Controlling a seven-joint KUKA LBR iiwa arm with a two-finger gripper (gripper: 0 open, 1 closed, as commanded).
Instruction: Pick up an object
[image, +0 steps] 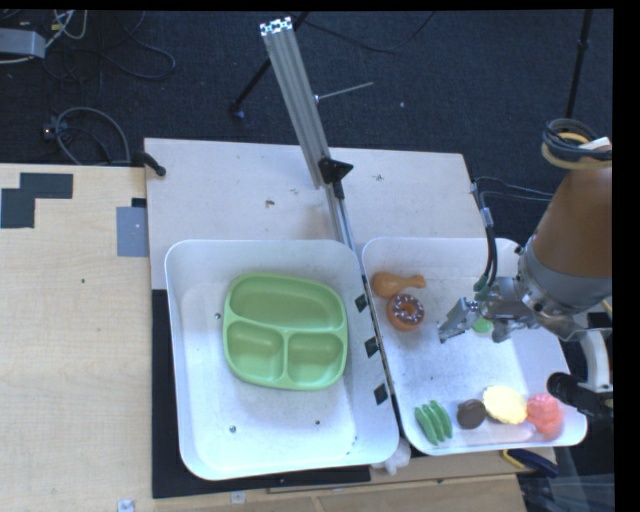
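Note:
The right bin (440, 370) holds several toy foods. An orange drumstick (397, 284) and a chocolate donut (406, 312) lie near its upper left. Along the front edge sit a green bean pod (433, 421), a dark brown piece (471, 413), a yellow piece (506, 405) and a pink piece (544, 413). My gripper (466, 320) hangs low over the middle of the right bin, just right of the donut. A small green spot (484, 324) shows right at the gripper; whether it is a held object is unclear.
The left bin (190, 400) carries a green divided plate (285, 332). A metal rail (305, 110) slants down to the divider between the bins. The arm's body (575, 240) covers the right bin's right side.

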